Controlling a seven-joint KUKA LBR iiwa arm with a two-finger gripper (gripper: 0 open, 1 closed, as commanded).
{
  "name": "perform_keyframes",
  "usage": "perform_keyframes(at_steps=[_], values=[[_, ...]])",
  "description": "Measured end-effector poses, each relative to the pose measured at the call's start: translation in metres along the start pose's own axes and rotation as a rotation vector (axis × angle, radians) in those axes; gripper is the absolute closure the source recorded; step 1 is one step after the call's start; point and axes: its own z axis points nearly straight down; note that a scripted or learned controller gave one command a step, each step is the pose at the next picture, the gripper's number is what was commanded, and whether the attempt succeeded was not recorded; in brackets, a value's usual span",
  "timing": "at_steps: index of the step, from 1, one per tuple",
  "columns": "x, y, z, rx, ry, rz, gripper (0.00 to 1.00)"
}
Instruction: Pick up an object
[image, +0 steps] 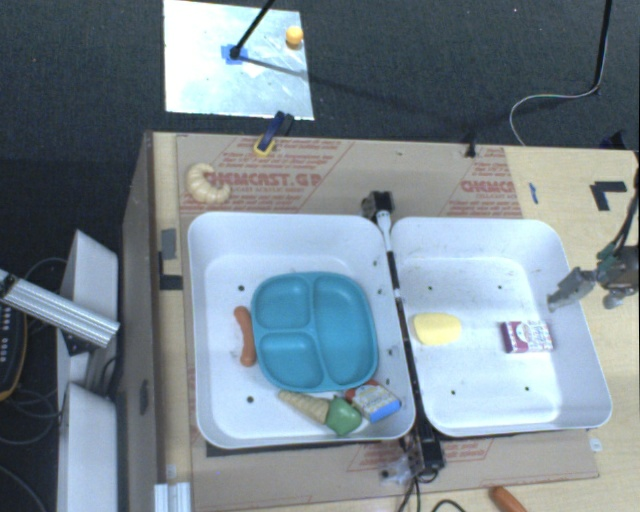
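White bins sit side by side on the table. The right bin (575, 395) holds two candidates: a yellow lump (437, 328) near its left wall, and a small box (526, 336) with a dark red and white print near its right wall. The left bin (215, 400) holds a blue tray (315, 330), a sausage (246, 335) beside the tray's left edge, and a cone (305, 404), a green piece (343, 417) and a small packet (379, 402) crowded at the front edge.

Risks, judged from this layout:
- The box lies close to the right wall. A descent there may bring one finger onto the rim, so the tool closes on nothing or tips the bin.
- The box lies flat. Fingers closing across it may slide it instead of lifting it.
- The lump looks rounded and smooth. It may squirt out of a narrow pinch.
- The front cluster in the left bin is packed. A grasp there may catch two items or wedge against the tray.

Arm pose: the tool (578, 286) sits at the table's right edge, just outside the right bin's right wall, near the box. It points left toward the bin. Nothing is seen in it. Whether it is wide or narrow cannot be told; the part is small and blurred.
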Motion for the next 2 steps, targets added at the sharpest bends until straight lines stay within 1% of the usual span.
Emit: perform_keyframes(at_steps=[1,2], values=[[-0.001,-0.011,0.144,0.003,0.001,0.002,0.0],[0.031,0.052,0.15,0.0,0.0,0.0,0.0]])
